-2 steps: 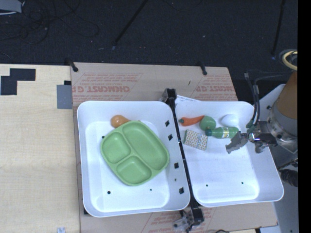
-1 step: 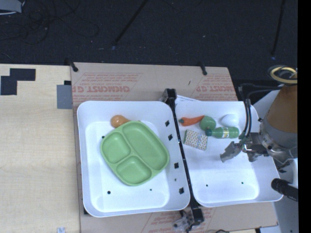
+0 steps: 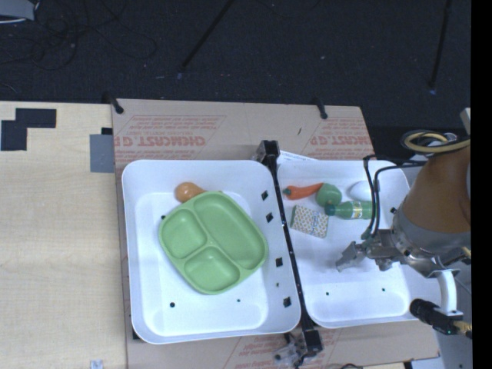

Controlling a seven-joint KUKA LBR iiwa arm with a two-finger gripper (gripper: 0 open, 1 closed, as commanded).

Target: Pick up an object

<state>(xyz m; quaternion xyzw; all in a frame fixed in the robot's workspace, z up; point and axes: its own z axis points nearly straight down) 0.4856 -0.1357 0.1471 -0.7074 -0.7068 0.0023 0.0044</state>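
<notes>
Reaching in over the right bin [image 3: 361, 310], the arm [image 3: 434, 206] hung its gripper [image 3: 355, 257] above that bin's bare floor, toward its middle. From this slanted view it could not be told how the gripper stood, and nothing showed grasped at its tip. The loose objects lay clustered at the far end of the right bin, apart from the gripper: an orange carrot [image 3: 304, 191] nearest the wall shared with the other bin, a green ball-like piece [image 3: 328, 194] just beside it, a green bottle [image 3: 352, 210] lying on its side, a white piece [image 3: 360, 189] beyond it, and a patterned square pad [image 3: 310, 221] closest to the gripper. The left bin [image 3: 146, 283], beside the right bin, held a green divided plate [image 3: 213, 241] and a small orange object [image 3: 187, 191] touching its far edge.
</notes>
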